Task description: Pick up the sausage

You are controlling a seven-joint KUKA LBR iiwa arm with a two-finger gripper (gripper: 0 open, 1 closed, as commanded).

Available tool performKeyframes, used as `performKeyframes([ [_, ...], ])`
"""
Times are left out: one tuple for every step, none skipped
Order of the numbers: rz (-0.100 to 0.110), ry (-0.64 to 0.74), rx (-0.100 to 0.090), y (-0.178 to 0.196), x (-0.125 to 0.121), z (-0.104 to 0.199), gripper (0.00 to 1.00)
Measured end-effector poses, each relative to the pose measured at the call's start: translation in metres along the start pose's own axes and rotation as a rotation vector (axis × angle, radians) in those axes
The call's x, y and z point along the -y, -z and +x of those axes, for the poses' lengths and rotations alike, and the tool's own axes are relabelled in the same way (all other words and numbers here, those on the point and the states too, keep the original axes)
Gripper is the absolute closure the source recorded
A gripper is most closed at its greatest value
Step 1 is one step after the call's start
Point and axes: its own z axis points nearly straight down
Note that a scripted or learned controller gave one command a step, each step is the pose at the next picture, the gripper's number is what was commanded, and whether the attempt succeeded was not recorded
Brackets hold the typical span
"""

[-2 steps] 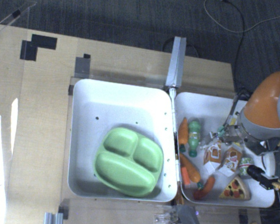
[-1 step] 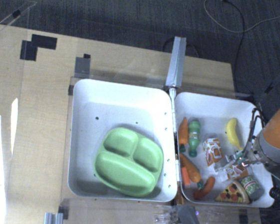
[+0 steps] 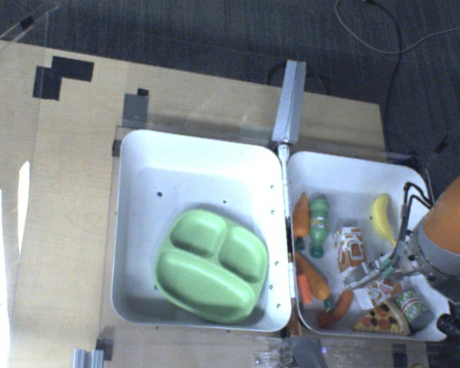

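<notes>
The sausage (image 3: pixel 336 307) is a short reddish-brown piece lying at a slant near the front wall of the right bin (image 3: pixel 355 170). It sits between an orange carrot (image 3: pixel 312 277) on its left and a pizza slice (image 3: pixel 382 322) on its right. My gripper (image 3: pixel 373 275) reaches in from the right under the orange wrist band. It hovers over the bin's middle, just up and to the right of the sausage, beside a snack packet (image 3: pixel 351 246). Nothing shows held in it.
The right bin also holds a second carrot (image 3: pixel 301 216), a green bottle (image 3: pixel 318 224), a yellow banana (image 3: pixel 383 219) and a small can (image 3: pixel 410 307). A green divided plate (image 3: pixel 212 265) lies in the left bin (image 3: pixel 140 210). A metal rail (image 3: pixel 289 103) separates the bins.
</notes>
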Motion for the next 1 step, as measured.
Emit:
performKeyframes([
  [-0.006,0.209,0.004,-0.0370,0.0100,-0.0323,0.00],
])
